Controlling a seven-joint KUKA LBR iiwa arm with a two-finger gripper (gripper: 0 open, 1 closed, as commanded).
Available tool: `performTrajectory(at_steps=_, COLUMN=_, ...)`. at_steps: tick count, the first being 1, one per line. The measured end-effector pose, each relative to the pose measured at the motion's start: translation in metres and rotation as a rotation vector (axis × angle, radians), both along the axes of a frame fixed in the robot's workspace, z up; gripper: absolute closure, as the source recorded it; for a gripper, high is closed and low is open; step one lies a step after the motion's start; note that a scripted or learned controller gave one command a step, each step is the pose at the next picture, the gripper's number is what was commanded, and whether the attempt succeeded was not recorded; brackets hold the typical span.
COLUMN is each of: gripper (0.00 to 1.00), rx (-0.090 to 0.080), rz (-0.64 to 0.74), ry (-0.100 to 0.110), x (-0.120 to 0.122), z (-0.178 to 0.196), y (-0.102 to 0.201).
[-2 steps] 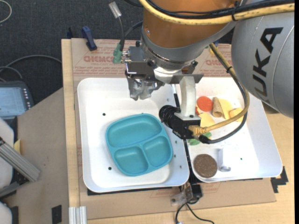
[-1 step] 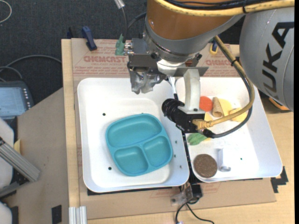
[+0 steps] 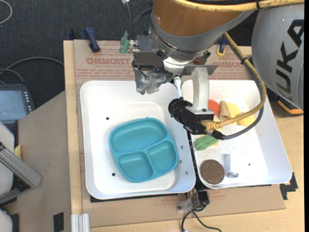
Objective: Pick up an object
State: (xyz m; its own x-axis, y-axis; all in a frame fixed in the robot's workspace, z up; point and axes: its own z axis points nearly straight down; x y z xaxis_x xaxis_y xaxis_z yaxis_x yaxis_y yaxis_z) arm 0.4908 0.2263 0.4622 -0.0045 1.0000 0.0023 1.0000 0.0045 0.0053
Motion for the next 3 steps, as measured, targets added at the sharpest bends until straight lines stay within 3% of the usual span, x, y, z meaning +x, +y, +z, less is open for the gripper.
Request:
performTrajectory(at_steps=1, gripper=1.0, rx=-0.006, rz=-0.006, ry=0.013, x=-0.005, z=-0.083, y=-0.002)
performTrajectory(at_steps=2, gripper=1.0, rx=0.001, rz=-0.014, ry=-0.013, x=0.008, z=0.063, y=-0.094)
performTrajectory(at_steps=3, gripper=1.0, rx=-0.004, rz=-0.001, ry=0.014, x=-0.013, z=-0.042, y=-0.042)
